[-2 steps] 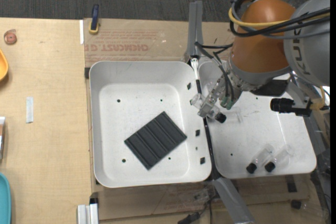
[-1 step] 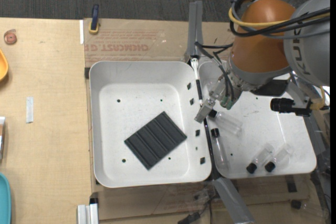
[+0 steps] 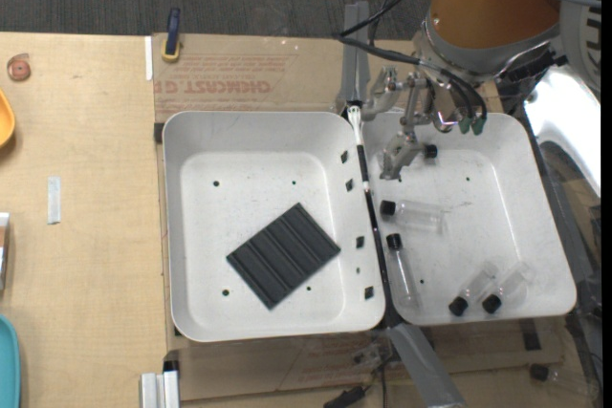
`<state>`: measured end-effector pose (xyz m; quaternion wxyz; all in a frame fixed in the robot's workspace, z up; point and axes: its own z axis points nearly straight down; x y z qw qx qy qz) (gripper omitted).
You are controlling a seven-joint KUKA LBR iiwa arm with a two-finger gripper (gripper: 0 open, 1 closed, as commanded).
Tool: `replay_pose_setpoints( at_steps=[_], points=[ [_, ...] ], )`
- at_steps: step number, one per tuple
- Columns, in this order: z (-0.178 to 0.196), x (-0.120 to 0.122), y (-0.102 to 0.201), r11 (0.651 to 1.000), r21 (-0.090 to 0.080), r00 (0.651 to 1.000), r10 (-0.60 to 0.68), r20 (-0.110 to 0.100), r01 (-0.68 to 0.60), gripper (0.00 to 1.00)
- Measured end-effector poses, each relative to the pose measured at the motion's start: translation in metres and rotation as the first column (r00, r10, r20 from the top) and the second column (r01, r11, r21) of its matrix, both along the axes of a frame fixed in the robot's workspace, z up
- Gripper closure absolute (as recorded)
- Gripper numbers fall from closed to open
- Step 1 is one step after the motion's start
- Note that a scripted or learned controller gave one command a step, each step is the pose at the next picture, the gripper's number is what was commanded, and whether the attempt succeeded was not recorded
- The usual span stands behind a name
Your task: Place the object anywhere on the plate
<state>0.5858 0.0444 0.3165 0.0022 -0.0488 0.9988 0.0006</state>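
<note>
We see clear vials with black caps (image 3: 413, 213) lying in the right bin (image 3: 535, 205), and the dark ribbed plate (image 3: 284, 255) in the left bin (image 3: 191, 205). The hand (image 3: 394, 163) hovers over the right bin, grasping nothing; we cannot tell its spread.

Blue clamp (image 3: 173, 22) on cardboard sheet (image 3: 239, 76)

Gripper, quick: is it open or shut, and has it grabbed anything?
Gripper: hangs over the right bin, above the clear vials; open or shut cannot be told, and nothing is seen between its fingers.
</note>
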Motion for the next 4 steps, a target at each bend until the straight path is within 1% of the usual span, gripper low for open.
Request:
replay_pose_setpoints(
  at_steps=[1, 2, 3, 4],
  points=[
    [0.009, 0.002, -0.002, 1.0, 0.001, 1.0, -0.006, 0.004, 0.006, 1.0],
    [0.017, -0.024, 0.062, 0.936, -0.001, 0.936, -0.353, -0.003, 0.353, 1.0],
    [-0.009, -0.043, 0.009, 0.991, -0.001, 0.991, 0.13, -0.003, -0.13, 1.0],
    [-0.051, -0.062, -0.023, 0.832, 0.0, 0.832, 0.554, -0.003, -0.554, 1.0]
  ],
)
